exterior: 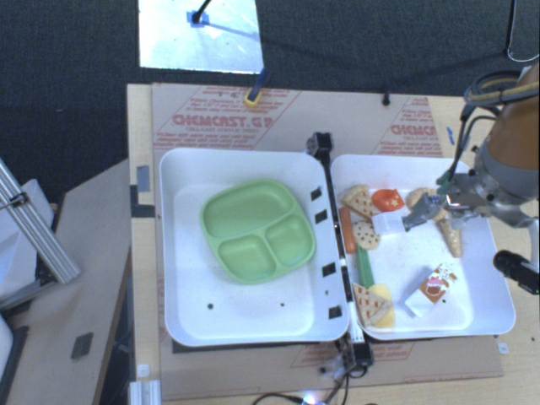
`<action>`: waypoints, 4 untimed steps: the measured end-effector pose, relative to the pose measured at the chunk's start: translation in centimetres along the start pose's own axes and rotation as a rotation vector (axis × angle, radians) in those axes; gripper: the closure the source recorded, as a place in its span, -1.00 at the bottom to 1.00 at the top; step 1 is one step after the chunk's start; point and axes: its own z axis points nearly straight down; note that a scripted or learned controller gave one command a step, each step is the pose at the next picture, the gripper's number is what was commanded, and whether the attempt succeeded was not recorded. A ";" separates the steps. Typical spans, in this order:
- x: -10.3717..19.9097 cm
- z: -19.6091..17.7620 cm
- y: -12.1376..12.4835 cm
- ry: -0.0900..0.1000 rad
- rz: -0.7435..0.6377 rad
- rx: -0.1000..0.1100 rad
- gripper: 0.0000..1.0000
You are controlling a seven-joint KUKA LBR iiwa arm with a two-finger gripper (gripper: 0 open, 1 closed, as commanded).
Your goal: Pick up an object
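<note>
Over right bin (485, 315), gripper (419, 216) hangs low among toy food; fingers' state cannot be told. Nearest target: small white block (387, 224), just left of tip, beside tomato (387, 198). Advice: centre over block, descend straight, avoid cracker (366, 235).

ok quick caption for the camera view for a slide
KUKA arm's gripper poised over the right bin of toy food, beside the green divided tray in the left bin.

The bench (211, 112) carries two white bins: left bin (181, 226) far from the gripper (419, 218), right bin (485, 310) under it.
</note>
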 end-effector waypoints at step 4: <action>-0.2 14.6 0.1 0.000 0.000 -0.009 -1.00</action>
